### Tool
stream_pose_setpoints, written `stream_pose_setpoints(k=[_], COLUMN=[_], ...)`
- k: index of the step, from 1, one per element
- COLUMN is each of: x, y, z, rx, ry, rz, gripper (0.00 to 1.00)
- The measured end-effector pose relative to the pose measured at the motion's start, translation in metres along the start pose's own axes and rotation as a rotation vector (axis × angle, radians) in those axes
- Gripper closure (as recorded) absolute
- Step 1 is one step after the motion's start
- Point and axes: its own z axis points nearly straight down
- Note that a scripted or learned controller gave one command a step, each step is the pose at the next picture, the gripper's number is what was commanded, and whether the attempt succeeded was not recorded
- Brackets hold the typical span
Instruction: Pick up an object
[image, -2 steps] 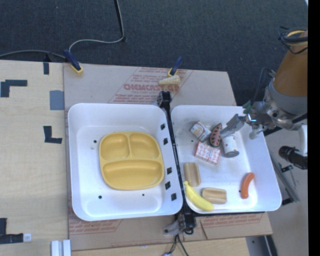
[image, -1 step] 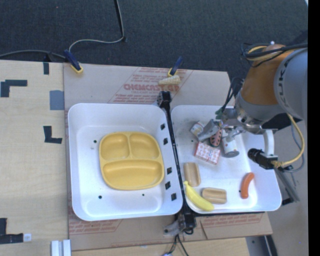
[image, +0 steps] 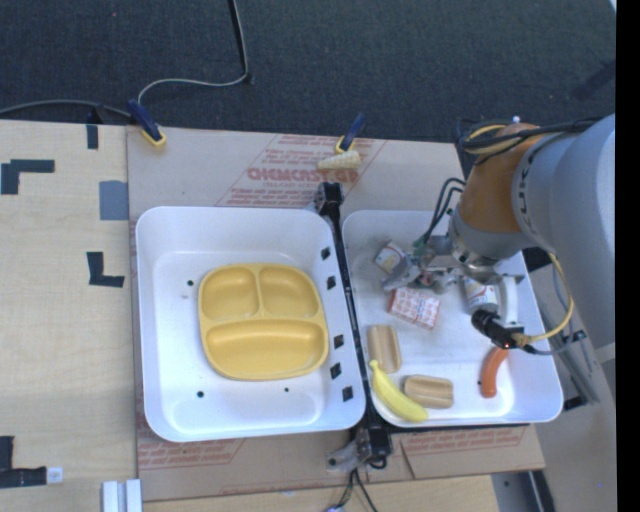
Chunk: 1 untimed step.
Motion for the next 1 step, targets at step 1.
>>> stream_pose_setpoints(k=[1], x=[-0.0006], y=[0.0], z=[-0.0095], rx=[0.0], ry=[-0.001], rz=[0.0], gripper=[1.0])
